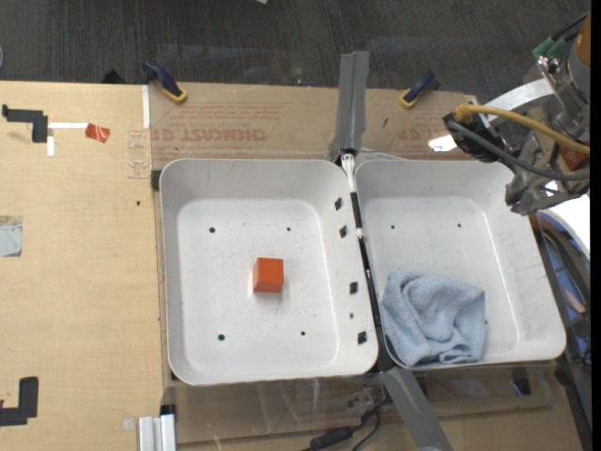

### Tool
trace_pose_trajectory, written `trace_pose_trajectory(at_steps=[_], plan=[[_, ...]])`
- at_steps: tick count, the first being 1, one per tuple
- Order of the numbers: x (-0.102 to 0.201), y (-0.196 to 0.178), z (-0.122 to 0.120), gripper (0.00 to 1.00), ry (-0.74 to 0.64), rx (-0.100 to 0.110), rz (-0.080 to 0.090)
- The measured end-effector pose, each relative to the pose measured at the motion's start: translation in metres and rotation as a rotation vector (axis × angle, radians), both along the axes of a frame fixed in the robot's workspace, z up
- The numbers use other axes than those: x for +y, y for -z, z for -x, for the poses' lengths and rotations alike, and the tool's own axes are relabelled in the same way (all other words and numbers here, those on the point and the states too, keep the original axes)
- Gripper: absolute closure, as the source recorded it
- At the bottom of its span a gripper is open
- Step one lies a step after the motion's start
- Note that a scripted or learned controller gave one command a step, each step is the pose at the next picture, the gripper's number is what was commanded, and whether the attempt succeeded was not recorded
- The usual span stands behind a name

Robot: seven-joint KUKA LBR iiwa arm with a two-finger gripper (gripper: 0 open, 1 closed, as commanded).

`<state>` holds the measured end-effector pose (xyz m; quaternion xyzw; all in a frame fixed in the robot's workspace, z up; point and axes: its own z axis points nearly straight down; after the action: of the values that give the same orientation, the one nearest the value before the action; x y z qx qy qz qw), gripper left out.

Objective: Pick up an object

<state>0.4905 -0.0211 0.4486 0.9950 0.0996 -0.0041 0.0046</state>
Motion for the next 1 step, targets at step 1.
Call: trace_pose_trajectory(at_steps=[1], plan=[[0.0295,0.1054,-0.0010,1.00,-0.217,0.002,-0.007]])
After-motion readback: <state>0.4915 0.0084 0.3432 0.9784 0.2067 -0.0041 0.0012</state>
